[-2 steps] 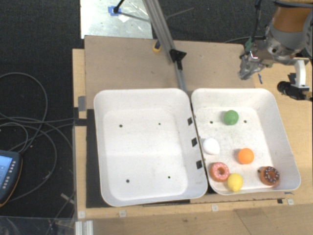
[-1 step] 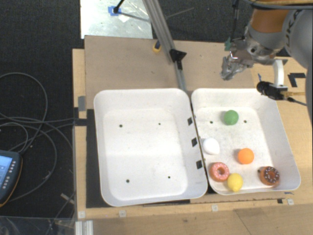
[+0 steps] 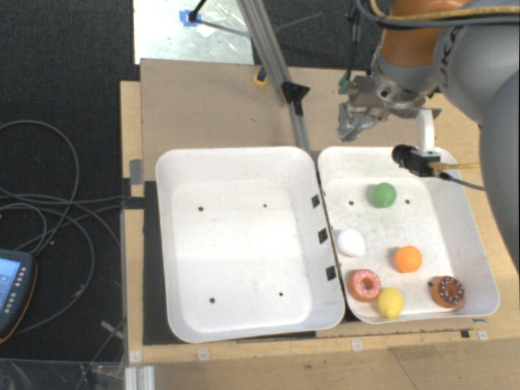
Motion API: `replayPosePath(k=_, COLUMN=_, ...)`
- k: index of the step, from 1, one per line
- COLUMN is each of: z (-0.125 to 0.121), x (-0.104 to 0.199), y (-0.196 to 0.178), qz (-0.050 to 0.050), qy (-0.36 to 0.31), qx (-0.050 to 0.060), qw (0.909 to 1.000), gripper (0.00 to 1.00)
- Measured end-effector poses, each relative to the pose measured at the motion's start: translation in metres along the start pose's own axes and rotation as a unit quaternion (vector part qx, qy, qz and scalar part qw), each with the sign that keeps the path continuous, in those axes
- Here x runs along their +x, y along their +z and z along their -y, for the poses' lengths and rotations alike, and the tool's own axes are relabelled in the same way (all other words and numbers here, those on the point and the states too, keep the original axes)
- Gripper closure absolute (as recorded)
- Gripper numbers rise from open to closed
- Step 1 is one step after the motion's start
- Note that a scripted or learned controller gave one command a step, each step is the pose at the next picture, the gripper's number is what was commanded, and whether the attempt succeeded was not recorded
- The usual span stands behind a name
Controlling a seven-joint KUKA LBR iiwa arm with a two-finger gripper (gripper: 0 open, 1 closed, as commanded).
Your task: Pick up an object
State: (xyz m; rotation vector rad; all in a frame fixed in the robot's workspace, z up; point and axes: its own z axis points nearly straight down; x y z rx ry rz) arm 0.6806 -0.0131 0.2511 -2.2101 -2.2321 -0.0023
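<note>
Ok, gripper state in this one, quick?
Gripper: above the far edge of the right white bin, nothing visibly held; open or shut cannot be told.

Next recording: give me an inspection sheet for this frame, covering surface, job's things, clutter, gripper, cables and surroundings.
Surface: brown bench bearing two shallow white bins; left bin, right bin.
Job's things: all in the right bin: green ball, white round object, orange ball, pink frosted doughnut, yellow lemon-like fruit, chocolate sprinkled doughnut.
Clutter: nothing seen.
Gripper: two-finger gripper above the right bin's far rim, holding nothing visible.
Cables: dark cables on the floor at left.
Surroundings: handheld controller at left edge; grey tripod leg over the bench.
</note>
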Motion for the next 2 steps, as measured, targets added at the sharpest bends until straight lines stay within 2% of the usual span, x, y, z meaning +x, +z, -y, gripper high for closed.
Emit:
replayPosePath(k=1, z=0.000, x=0.051, y=0.001, qz=0.000, qy=0.000, qx=-0.001, qw=1.0000, gripper=1.00)
replayPosePath(k=2, z=0.012, x=0.099, y=-0.002, qz=-0.001, qy=0.000, qx=0.000, qw=1.0000, gripper=1.00)
